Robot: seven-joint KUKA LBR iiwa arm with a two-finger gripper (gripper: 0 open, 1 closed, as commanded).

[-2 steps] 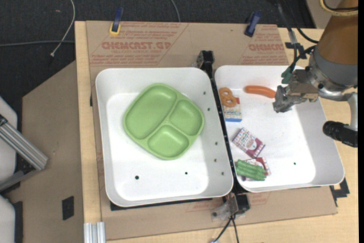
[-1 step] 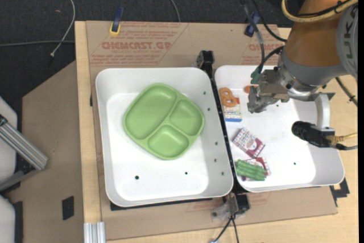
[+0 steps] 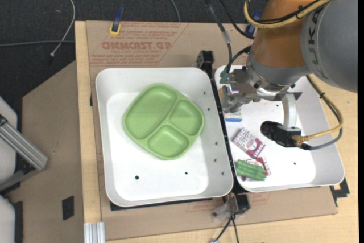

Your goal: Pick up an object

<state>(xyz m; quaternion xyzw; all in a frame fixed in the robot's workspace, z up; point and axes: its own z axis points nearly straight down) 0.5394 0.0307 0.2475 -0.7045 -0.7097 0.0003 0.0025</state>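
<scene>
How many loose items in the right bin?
3 visible: a pink patterned packet mid-bin, a green item near the front edge, a blue-and-white item just below the gripper. The arm may hide more.

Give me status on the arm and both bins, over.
Gripper low at right bin's left edge, grip unclear. Pink packet and green item loose nearby. Green divided plate in left bin.

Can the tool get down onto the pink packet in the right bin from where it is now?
Probably yes. The pink packet lies flat in the right bin, with nothing on top of it. The tool hangs just above and to the left; the green item lies just below the packet.
</scene>
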